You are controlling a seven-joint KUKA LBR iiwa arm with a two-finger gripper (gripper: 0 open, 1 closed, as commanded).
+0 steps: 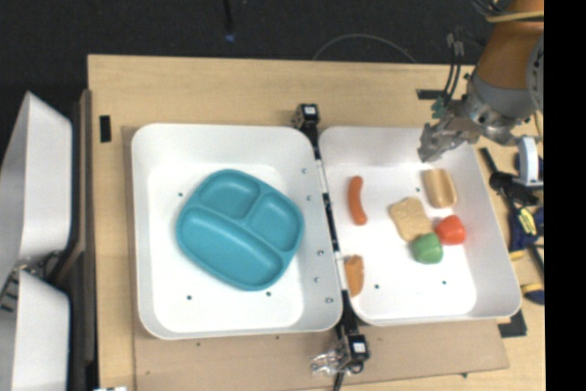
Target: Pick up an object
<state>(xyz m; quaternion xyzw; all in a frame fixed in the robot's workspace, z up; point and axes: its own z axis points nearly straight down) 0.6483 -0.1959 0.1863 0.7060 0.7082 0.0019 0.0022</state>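
Two white bins sit side by side; the right bin [385,288] keeps open floor along its near edge. The gripper [439,145] hovers at its far right corner, just above the bread roll [439,189].

The arm [509,59], grey with an orange band above the wrist, reached in from the right and angled downward and leftward, its end effector [438,145] hanging low at the tip, pointing down.

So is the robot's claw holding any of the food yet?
No, nothing is between its fingers. The gripper hovers just above the hot dog bun in the right bin.
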